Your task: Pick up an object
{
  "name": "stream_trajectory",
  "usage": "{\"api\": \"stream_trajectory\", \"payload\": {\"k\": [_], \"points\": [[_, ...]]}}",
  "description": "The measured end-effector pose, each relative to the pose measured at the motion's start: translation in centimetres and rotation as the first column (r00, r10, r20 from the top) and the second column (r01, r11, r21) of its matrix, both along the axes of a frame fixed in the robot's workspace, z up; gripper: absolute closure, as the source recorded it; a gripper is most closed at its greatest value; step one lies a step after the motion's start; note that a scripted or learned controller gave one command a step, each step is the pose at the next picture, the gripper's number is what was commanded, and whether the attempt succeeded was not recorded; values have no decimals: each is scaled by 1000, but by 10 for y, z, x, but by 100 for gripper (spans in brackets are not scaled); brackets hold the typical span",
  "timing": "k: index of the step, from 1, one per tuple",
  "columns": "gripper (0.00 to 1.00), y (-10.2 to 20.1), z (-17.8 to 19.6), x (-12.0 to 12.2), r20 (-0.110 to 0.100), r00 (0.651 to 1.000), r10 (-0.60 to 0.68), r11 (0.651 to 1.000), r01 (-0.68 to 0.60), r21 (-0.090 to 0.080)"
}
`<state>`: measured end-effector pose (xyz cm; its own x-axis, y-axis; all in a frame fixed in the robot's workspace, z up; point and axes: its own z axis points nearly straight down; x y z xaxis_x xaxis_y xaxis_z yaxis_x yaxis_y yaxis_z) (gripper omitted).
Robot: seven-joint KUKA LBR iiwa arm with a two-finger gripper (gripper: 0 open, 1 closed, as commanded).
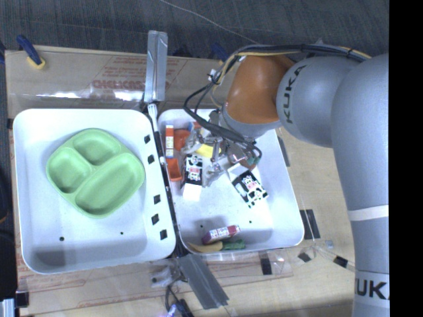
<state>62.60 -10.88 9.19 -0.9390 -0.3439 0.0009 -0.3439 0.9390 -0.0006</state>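
While the left bin (26, 177) bears a green divided plate (96, 170), the right bin (284, 203) carries the clutter; an orange box (173, 154) lies along its left wall, long axis running up and down the view, a cow-print carton (192, 172) just beside it. Above these hangs the gripper (213, 156), and whether it is released or clenched I cannot tell; the wrist and cables hide it. Right of it lies a second cow-print carton (250, 188), tilted; a red-wrapped bar (223, 232) rests near the bin's front wall.
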Motion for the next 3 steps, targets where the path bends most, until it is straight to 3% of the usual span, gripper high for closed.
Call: {"api": "stream_trajectory", "payload": {"k": [1,3], "points": [[0,17,0,-24,0,1000,29,1000,-29,1],[0,17,0,-91,1,989,-145,989,145,0]]}}
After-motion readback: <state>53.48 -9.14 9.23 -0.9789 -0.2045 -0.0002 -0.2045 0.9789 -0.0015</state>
